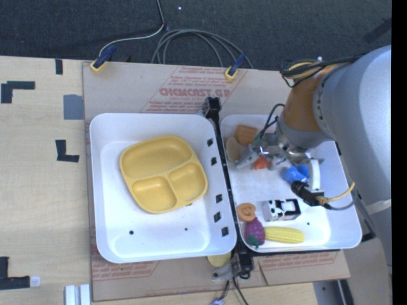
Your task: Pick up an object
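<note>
Camera view shows the gripper (pixel 259 152) low in the right bin (pixel 340 234) beside an orange toy (pixel 260 164); its grip state is unclear. Crowding neighbours could spoil the grab.

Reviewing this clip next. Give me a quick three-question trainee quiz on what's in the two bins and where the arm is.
1. True or false: the yellow divided tray lies in the right bin.
2. Which lies nearest the right bin's front edge? A) corn cob B) blue object C) brown item
3. Fill in: the purple toy lies just to the ___ of the corn cob in the camera view.

Key
1. False; it lies in the left bin.
2. A.
3. Left.

The gripper is low over the back of the right bin, near the brown item and a small orange piece.
</note>
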### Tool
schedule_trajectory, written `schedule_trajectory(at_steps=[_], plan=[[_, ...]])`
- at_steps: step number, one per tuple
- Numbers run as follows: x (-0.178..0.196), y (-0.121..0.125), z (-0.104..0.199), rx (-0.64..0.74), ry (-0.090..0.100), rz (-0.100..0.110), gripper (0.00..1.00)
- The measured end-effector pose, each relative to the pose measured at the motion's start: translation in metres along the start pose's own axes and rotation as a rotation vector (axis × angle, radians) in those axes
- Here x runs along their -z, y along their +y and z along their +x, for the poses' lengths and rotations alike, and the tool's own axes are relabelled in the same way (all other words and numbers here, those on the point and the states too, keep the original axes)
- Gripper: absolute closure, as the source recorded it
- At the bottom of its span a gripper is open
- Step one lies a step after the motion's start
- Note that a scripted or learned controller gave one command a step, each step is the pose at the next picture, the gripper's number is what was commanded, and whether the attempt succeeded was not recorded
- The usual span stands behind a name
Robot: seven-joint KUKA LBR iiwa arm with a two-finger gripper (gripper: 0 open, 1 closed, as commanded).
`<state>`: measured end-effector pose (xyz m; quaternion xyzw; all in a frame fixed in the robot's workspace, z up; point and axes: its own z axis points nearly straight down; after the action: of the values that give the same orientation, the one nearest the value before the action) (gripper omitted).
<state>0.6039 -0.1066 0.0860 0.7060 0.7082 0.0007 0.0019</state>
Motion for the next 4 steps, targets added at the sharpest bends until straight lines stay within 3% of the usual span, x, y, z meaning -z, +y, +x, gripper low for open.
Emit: schedule_trajectory(at_steps=[1, 4], plan=[[-0.002, 0.059, 0.0052, -0.004, -0.002, 0.043, 0.0], [0.0063, 0.0578, 0.0082, -0.008, -0.002, 0.032, 0.0]])
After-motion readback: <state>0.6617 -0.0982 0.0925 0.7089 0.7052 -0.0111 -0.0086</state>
